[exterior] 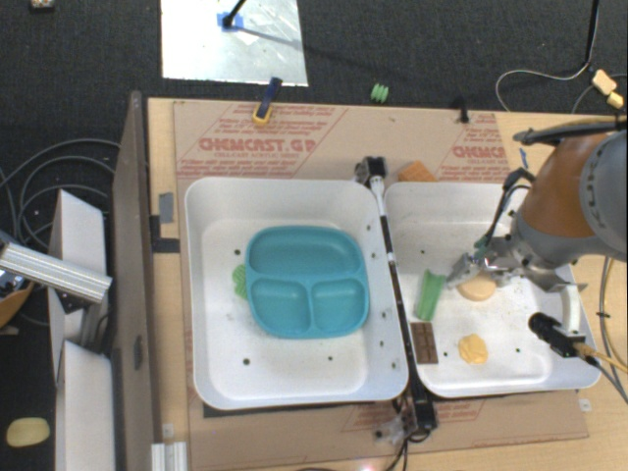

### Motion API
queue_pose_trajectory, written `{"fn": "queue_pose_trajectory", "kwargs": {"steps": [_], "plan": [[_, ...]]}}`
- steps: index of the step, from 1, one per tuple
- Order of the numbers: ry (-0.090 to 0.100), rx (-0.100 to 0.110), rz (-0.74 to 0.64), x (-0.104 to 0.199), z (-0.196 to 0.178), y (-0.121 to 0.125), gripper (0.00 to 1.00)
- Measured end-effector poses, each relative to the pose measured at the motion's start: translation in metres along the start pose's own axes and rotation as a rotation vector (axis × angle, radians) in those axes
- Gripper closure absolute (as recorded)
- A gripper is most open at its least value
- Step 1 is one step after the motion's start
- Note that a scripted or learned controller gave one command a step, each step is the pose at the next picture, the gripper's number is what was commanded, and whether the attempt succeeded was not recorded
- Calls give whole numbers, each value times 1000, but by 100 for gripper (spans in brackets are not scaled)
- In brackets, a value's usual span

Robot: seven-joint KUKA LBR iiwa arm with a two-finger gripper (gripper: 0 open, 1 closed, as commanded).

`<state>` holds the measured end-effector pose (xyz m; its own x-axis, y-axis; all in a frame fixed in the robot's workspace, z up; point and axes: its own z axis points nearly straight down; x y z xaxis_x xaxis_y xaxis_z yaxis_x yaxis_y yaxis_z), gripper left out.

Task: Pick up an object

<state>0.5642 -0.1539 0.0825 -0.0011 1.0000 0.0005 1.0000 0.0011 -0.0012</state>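
My gripper hangs low in the right bin, near its middle, with the arm coming in from the right. A pale tan rounded piece lies just under and in front of the gripper; whether they touch is unclear. Left of it, a green oblong block lies on the bin floor. A small yellow lump sits nearer the front. A brown flat piece rests at the bin's front left edge.
The left bin holds a teal divided plate with a green item peeking out from under its left side. An orange piece lies on the bench behind the bins. The divider runs between the bins.
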Motion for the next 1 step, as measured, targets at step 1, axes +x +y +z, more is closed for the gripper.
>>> {"fn": "queue_pose_trajectory", "kwargs": {"steps": [1], "plan": [[0, -4, -1, 0, -13, 2, 100]]}}
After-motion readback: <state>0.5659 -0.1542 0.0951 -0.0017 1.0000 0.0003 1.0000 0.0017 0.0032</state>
